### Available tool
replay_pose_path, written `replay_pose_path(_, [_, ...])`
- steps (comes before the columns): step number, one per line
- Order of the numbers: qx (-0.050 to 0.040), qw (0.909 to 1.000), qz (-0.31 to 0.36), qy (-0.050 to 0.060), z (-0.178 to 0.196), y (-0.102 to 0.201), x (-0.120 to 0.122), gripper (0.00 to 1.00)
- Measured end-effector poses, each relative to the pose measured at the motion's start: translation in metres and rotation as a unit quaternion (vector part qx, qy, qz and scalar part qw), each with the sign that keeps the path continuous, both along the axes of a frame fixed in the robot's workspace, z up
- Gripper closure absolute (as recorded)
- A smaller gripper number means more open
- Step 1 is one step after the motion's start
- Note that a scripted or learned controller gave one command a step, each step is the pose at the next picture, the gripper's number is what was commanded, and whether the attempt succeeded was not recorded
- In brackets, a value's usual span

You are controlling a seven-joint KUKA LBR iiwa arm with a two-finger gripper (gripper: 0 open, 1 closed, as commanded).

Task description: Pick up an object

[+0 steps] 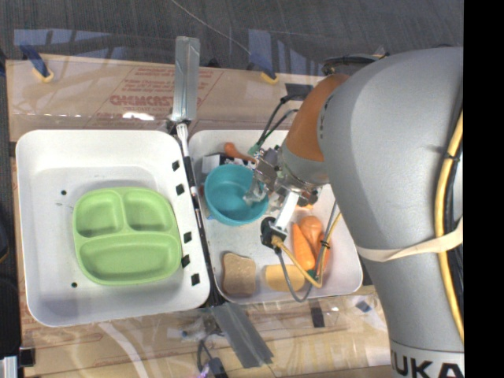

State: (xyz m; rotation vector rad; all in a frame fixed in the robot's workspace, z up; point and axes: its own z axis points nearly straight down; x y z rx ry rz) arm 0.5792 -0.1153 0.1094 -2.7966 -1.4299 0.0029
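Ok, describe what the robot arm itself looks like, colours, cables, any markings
The arm is bulky, rounded and grey, with an orange band above the wrist. White KUKA lettering marks its base. Thin green and black cables run to the gripper, and a yellow cable follows its side.

Green divided plate [126,235] lies in left bin [35,211].

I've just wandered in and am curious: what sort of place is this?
Probably a robotics lab test bench. A big grey KUKA arm reaches over two white bins, one holding a green divided plate, the other a blue bowl and toy-like food.
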Motion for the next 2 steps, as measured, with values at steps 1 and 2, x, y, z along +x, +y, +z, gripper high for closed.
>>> replay_pose_path(1, [0.0007, 0.9945, -0.105, 0.002, 0.0620, 0.0198, -0.0145, 1.00])
replay_pose_path(2, [0.0011, 0.9949, -0.101, 0.007, 0.0684, 0.0215, -0.0157, 1.00])
